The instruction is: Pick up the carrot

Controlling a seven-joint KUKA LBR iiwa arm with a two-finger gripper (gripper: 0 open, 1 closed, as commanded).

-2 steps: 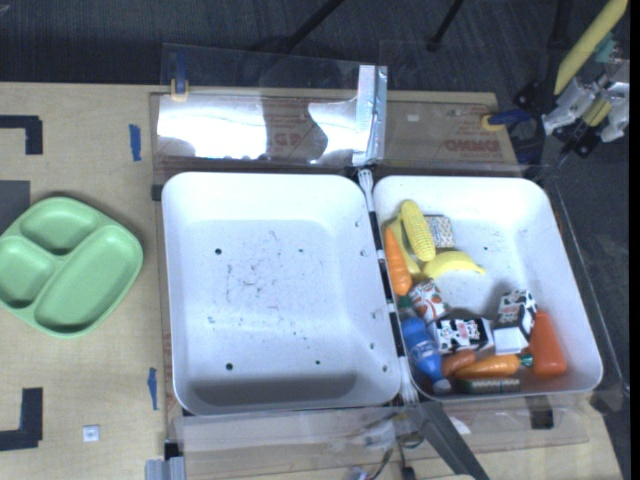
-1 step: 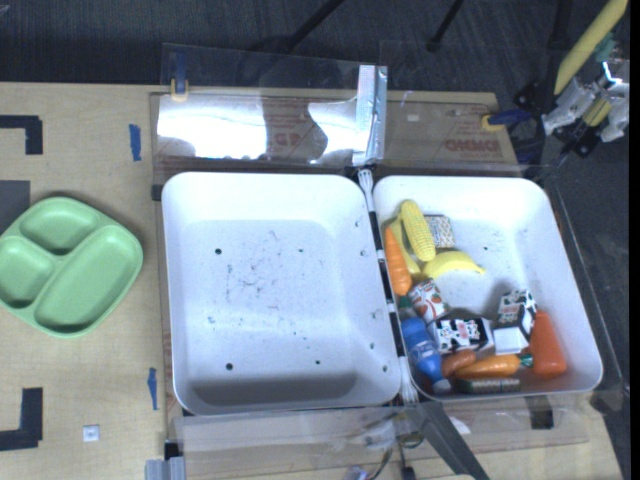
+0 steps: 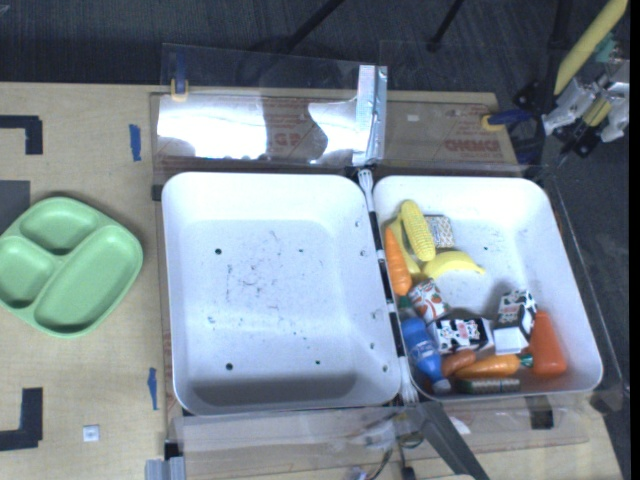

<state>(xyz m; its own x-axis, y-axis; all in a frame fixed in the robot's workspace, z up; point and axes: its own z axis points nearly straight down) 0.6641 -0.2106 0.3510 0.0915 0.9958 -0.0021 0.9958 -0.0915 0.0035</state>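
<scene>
My gripper (image 3: 585, 108) hangs well outside the right bin (image 3: 560, 238), beyond its far right corner and off the bench, and holds nothing. From this angle I cannot tell whether it is spread or pressed together.

The carrot (image 3: 397, 263) lies inside the right bin, along its left wall, with its length running from the far side towards the near side. An ear of corn (image 3: 416, 230) lies just beside it, further into the bin, and a yellow banana-like piece (image 3: 455, 264) sits next to the corn towards the bin's middle. Nearer the bin's front edge is a cluster of things: a blue bottle (image 3: 420, 346) against the left wall below the carrot, a small black-and-white carton (image 3: 460, 330) beside it, and another small carton (image 3: 515, 308) further right. Two more orange pieces sit there as well, one lying flat along the front wall (image 3: 487, 365) and one thicker one in the front right corner (image 3: 548, 346).

The left bin (image 3: 265, 288) touches the right bin's left side. A green divided plate (image 3: 65, 265) rests on the bench well beyond that.
</scene>
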